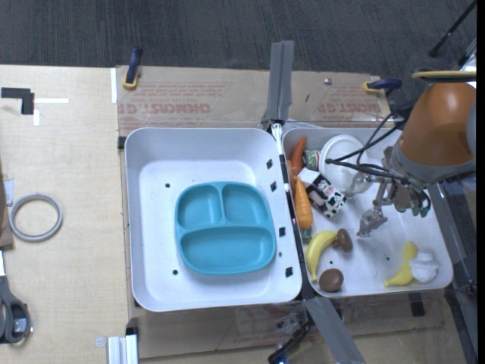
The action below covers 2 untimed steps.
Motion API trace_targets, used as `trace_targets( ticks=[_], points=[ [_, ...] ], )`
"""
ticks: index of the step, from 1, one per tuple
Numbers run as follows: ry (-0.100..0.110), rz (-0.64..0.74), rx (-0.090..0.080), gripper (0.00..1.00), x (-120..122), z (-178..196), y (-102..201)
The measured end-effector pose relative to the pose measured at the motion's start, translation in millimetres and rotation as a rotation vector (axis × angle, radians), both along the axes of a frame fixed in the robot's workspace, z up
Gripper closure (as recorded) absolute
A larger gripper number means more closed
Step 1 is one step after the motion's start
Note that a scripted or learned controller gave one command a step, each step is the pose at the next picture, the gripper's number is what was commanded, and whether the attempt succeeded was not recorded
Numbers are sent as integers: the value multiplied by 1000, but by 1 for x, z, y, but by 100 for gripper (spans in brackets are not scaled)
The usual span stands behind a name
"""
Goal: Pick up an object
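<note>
Gripper point(371, 222) over right bin point(439, 283): banana point(318, 250), carrot point(302, 202).

Red printing runs along the flattened cardboard sheet point(227, 97) that lies behind the two bins. It appears upside down and mirrored from this camera, and the letters are too faint and small to make out with any certainty. A second patch of the same red print sits further right on the cardboard, equally unreadable. No other writing can be read.

Grey arm point(443, 131), orange band, black cables, metal claw point(370, 222)
</note>
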<state>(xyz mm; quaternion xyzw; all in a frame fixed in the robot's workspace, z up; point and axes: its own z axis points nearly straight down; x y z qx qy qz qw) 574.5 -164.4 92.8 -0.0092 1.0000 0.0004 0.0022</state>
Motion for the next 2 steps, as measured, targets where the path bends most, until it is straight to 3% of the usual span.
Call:
trace_targets(
  ticks=[1,2],
  points=[
    [0,-31,-5,0,34,2,63],
    [1,28,-3,0,18,0,-14]
  ],
)
